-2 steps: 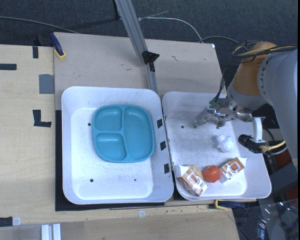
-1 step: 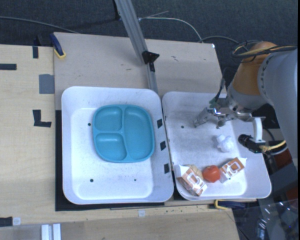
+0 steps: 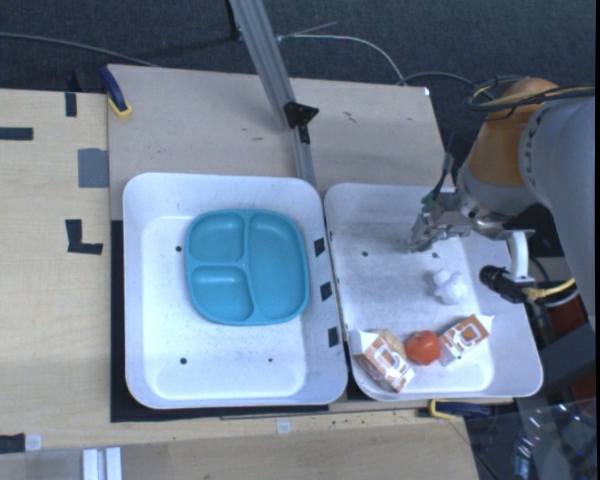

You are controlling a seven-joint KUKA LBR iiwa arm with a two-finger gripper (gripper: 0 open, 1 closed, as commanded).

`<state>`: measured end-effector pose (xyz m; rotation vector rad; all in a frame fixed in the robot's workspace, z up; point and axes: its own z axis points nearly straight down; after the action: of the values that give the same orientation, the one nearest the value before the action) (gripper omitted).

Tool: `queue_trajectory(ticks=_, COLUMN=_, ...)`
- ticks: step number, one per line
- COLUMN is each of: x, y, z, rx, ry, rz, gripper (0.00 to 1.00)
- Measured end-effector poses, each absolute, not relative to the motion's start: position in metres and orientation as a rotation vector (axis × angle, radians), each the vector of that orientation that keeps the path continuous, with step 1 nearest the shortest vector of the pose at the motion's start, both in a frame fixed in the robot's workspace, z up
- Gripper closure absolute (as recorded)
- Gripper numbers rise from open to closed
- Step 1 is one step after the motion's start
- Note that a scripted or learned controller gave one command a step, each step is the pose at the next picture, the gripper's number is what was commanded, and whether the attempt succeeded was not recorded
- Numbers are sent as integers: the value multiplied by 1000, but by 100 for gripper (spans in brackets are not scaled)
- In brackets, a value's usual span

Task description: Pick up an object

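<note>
The claw (image 3: 427,230) hangs over the upper part of the right bin (image 3: 380,288), reaching in from that bin's right side. Whether it is spread or closed cannot be told at this size, and nothing can be made out in its grip.

The nearest candidate for the pick is a small white lump (image 3: 446,286), lying on the right bin's floor below the claw and slightly to its right, near but apart from it. The lump is roughly round, with no clear long axis, so approach angle probably matters little. A move down the picture and a little rightward, then a descent, looks like what the grasp would need.

Three more things sit along the right bin's lower edge, farther from the claw: a red ball (image 3: 423,347) in the middle, an orange-and-white packet (image 3: 385,359) just to its left, and a second packet (image 3: 465,337) just to its right. All three are close together, which could crowd a grasp there.

The left bin (image 3: 160,368) holds a blue divided plate (image 3: 247,266), well apart from the claw.

The arm (image 3: 565,168) comes in from beyond the right bin's right wall, its orange band (image 3: 500,143) above the wrist, the wrist bent so the claw points down toward the bin floor. Both bins rest on the surface (image 3: 200,128).
</note>
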<state>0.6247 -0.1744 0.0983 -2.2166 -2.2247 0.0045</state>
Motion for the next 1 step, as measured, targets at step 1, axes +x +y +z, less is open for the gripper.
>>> queue_trajectory(ticks=1, x=630, y=-179, z=143, rx=-2222, ry=-2224, rz=-2, gripper=100)
